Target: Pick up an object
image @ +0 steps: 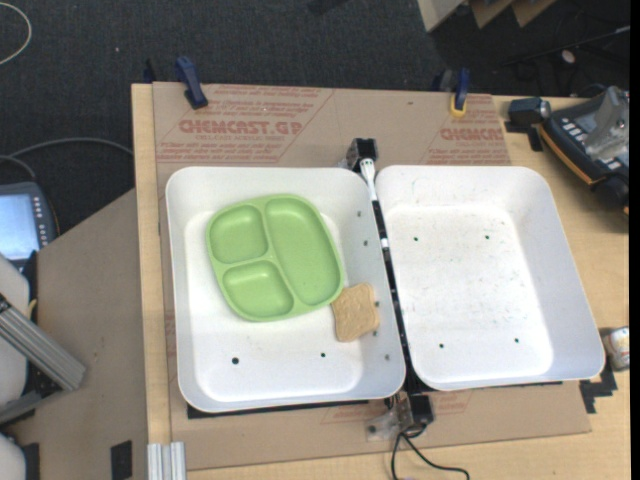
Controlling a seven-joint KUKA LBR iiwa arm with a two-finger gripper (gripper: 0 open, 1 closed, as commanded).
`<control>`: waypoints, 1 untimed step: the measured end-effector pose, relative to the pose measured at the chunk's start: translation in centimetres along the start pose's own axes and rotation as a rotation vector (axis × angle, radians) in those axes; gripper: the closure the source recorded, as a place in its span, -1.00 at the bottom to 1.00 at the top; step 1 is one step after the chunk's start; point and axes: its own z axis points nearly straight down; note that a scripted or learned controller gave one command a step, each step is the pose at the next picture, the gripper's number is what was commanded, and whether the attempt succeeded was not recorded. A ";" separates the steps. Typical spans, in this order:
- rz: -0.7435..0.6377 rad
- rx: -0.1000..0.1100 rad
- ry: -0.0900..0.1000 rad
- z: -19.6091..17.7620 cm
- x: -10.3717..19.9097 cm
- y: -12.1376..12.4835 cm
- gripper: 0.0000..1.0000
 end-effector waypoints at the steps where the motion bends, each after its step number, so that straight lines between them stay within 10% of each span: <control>1: -0.006 0.035 0.003 12.2 8.3 -0.4 1.00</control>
